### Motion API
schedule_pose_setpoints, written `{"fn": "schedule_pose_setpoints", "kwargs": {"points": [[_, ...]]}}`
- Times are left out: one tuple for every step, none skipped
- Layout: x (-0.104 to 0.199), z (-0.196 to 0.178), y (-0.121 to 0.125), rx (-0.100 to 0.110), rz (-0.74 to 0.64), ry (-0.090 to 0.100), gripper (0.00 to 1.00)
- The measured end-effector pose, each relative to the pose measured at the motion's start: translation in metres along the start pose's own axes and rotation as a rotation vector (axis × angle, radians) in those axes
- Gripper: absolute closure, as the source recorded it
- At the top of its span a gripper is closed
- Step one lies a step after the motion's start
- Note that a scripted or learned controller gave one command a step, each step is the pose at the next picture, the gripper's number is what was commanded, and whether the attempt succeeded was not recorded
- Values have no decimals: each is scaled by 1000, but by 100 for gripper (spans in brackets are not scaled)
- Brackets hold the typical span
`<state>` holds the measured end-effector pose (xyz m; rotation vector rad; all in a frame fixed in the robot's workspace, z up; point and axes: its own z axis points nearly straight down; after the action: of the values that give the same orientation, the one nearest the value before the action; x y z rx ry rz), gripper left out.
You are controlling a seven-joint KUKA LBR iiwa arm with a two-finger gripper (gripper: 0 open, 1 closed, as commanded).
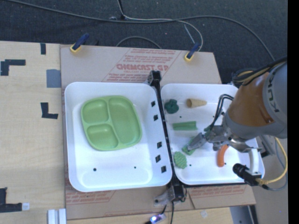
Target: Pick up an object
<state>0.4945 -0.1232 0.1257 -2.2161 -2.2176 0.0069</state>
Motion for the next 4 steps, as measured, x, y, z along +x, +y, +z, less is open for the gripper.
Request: {"fn": "schedule_pose_setpoints", "kwargs": {"points": [[1, -12, 1, -3, -1, 0, 100], [-3, -74, 5, -12, -1, -3, 100], [-2, -104, 5, -10, -1, -2, 100], [50, -108, 0, -6, -5, 0, 100]]}}
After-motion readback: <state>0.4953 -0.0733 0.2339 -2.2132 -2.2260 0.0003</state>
